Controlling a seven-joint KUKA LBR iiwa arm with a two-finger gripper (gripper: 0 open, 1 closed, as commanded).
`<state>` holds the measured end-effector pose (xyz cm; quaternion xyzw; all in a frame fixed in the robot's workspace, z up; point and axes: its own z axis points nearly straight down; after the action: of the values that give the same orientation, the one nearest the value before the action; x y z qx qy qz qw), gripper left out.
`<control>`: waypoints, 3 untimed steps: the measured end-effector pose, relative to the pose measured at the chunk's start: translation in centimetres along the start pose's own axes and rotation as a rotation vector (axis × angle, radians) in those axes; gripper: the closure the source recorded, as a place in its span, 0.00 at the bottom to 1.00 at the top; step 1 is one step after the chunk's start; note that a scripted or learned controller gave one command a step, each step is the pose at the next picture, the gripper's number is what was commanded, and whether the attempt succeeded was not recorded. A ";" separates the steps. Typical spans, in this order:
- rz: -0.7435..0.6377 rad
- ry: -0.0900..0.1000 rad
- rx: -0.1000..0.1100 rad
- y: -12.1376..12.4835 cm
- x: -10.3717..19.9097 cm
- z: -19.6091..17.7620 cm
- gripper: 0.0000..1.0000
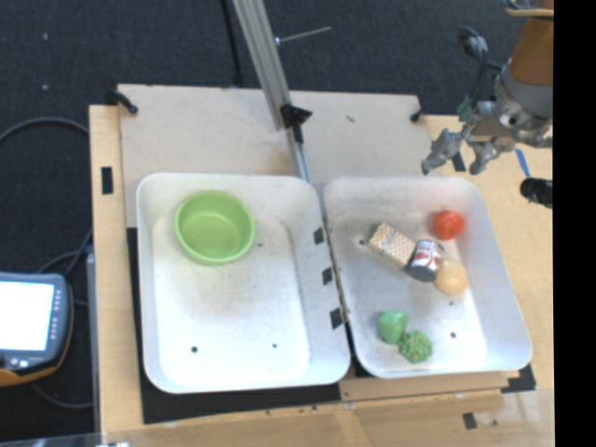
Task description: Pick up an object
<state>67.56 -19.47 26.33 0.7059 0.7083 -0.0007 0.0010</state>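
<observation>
Grey gripper (pixel 456 155) hovers above the right white bin's (pixel 498 277) far rim, fingers apart, holding nothing; approach step; next it must descend onto the nearby red round object (pixel 448 223).

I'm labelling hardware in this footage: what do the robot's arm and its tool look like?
The arm is grey metal with a broad orange band above the wrist and a grey ring below it. The tool is a small grey-and-black metal assembly ending in two dark fingers. Thin dark cables loop beside the wrist, and something blue shows just below it.
</observation>
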 end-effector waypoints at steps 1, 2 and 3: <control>-0.001 -0.001 0.001 0.0 0.0 0.0 0.00; -0.002 0.001 0.005 -0.1 0.5 6.1 0.00; 0.003 -0.001 0.004 -0.3 0.1 10.4 0.00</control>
<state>67.31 -19.39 15.96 0.7071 0.7071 -0.0022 0.0000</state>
